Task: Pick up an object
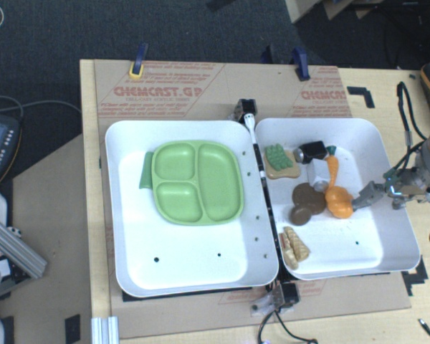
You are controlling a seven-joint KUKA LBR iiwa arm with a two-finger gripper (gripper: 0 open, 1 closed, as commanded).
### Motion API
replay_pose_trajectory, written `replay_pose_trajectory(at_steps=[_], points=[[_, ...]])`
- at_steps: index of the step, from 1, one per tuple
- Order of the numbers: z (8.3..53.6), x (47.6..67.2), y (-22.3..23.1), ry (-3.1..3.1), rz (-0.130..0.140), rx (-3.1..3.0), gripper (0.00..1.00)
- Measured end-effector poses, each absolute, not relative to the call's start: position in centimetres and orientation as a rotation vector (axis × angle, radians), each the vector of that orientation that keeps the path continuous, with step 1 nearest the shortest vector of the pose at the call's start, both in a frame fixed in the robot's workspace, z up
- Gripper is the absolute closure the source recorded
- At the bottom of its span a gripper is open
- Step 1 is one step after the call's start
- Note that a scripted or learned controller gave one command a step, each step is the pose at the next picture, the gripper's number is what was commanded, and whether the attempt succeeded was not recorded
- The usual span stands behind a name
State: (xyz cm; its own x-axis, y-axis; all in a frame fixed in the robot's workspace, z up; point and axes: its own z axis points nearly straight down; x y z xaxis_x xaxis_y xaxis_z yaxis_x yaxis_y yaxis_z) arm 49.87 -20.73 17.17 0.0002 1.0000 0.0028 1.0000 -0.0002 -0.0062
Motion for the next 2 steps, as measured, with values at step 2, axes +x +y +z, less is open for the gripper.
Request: replay_pose_trajectory(at_steps=[2], points=[[8.2, 50.0, -19.7, -2.217, 0.003, -2.218, 0.00]])
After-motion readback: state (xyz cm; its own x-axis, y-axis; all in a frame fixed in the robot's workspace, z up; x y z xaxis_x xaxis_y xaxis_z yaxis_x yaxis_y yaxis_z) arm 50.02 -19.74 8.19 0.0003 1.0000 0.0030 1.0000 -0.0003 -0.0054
